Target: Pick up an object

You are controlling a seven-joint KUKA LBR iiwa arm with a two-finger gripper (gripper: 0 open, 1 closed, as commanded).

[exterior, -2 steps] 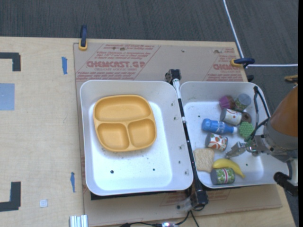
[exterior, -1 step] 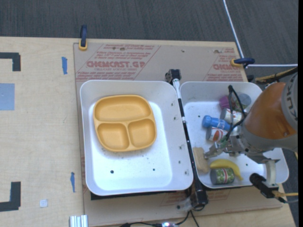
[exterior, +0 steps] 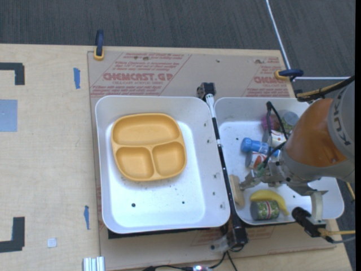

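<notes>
The right bin point(exterior: 237, 130) holds several small things. A blue bottle point(exterior: 255, 146) lies near its middle, and a small red and green item point(exterior: 258, 161) sits just below it. A yellow banana point(exterior: 268, 196) and a green can point(exterior: 265, 210) rest by the front wall. A wooden-handled tool point(exterior: 236, 189) lies along the left wall. My gripper point(exterior: 260, 175) hangs low over the bin, between the blue bottle and the banana. Nothing can be seen held in it.
The left bin point(exterior: 107, 151) carries a yellow divided plate point(exterior: 149, 146). Dark and mixed items point(exterior: 274, 126) crowd the back of the right bin. The grey and orange arm point(exterior: 318, 143) covers that bin's right side. A black divider rail point(exterior: 219, 151) runs between the bins.
</notes>
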